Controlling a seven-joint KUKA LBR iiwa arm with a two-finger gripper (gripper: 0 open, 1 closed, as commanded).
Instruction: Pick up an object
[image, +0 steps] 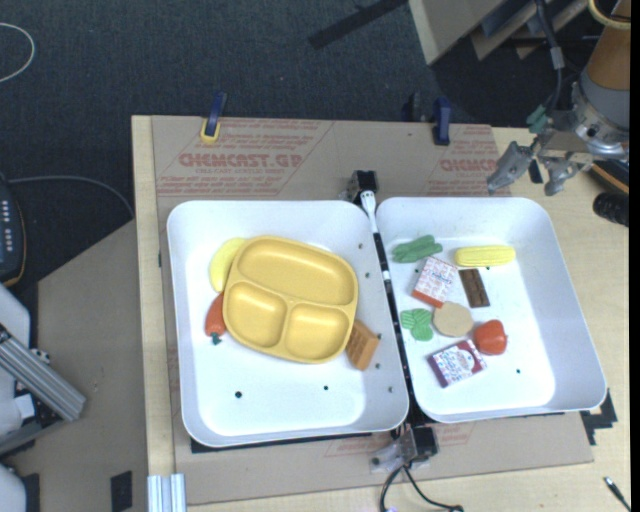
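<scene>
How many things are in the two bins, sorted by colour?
Yellow: 3, the divided tray, a piece behind it, corn
Green: 2
Red or orange: 4
Brown or tan: 3
Total: 12

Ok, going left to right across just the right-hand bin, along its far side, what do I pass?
Green leafy piece → red-and-white packet → brown bar and, just beyond it, the corn cob, which reaches farthest right.

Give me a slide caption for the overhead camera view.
Open gripper poised above right white bin of toy foods; yellow divided plastic tray beside.
</scene>
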